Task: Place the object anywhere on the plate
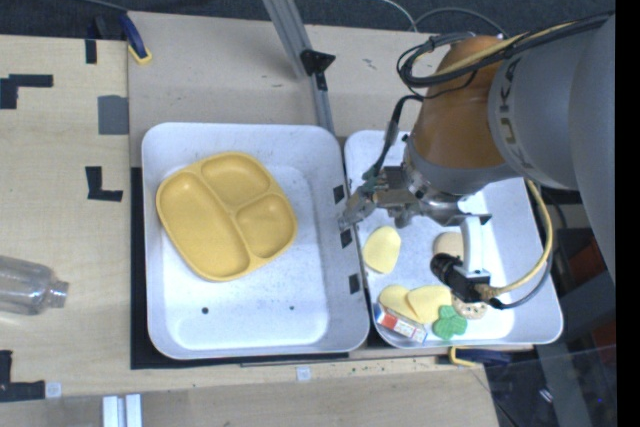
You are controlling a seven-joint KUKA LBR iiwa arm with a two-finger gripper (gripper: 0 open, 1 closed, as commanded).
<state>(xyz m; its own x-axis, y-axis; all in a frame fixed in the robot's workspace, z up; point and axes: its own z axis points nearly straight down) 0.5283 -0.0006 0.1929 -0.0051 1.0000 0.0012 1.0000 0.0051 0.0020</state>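
A yellow plate (pixel 225 212) with three compartments lies in the left bin (pixel 240 320), towards its upper left. My gripper (pixel 372 207) hangs over the left side of the right bin (pixel 535 315), just above a pale yellow oval piece (pixel 381 249). The arm's wrist covers the space between the fingers. More small objects lie at the right bin's front: two yellow pieces (pixel 414 301), a green piece (pixel 450 323), a red and white packet (pixel 400 325) and a pale piece (pixel 449 243).
A slanted metal pole (pixel 282 15) rises behind the bins. A clear plastic bottle (pixel 30 285) lies on the bench at the far left. The arm's body (pixel 520 105) covers much of the right bin's upper part.
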